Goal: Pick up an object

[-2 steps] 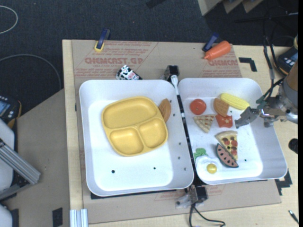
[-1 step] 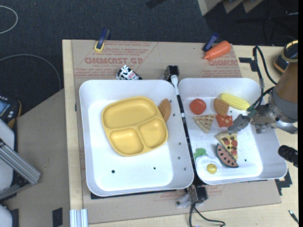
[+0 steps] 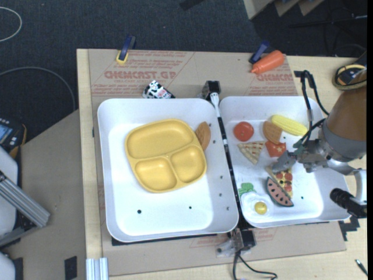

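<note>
We see the gripper (image 3: pixel 285 163) low in the right bin (image 3: pixel 309 210), over the pizza slice (image 3: pixel 284 176); whether it clenches or is released we cannot tell (fingers too blurred). The toys crowd that bin's left half: tomato (image 3: pixel 243 131), sandwich wedge (image 3: pixel 252 151), corn (image 3: pixel 288 123), watermelon slice (image 3: pixel 279 192), fried egg (image 3: pixel 256 205). Open floor lies along its near right side. The watermelon's long axis runs diagonally, towards the near right corner. The left bin (image 3: pixel 169 217) holds a yellow divided tray (image 3: pixel 165 154). Both bins sit on a cardboard-covered bench (image 3: pixel 93 98) above dark carpet.
</note>
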Controlling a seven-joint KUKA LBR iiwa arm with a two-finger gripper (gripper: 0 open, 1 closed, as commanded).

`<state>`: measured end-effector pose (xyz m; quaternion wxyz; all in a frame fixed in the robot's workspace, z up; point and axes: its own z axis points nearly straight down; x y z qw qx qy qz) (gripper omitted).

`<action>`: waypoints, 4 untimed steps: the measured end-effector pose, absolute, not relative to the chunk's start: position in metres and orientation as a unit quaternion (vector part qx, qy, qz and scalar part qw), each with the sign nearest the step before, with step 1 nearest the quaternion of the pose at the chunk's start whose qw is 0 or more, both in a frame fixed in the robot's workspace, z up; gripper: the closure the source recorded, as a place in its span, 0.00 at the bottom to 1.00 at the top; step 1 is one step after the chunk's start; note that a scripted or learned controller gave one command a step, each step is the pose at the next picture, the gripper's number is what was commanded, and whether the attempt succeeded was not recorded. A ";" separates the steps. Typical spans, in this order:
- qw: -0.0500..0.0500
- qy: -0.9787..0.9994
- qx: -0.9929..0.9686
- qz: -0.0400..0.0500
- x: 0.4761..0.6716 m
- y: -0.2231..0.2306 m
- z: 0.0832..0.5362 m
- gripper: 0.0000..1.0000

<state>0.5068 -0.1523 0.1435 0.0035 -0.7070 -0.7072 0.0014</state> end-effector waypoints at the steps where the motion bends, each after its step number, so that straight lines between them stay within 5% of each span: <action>1: 0.003 -0.707 -0.707 0.001 0.506 -0.151 0.090 0.00; 2: -0.001 -0.707 -0.707 -0.001 0.508 -0.152 0.105 1.00; 4: -0.004 -0.708 -0.707 -0.002 0.515 -0.148 0.220 1.00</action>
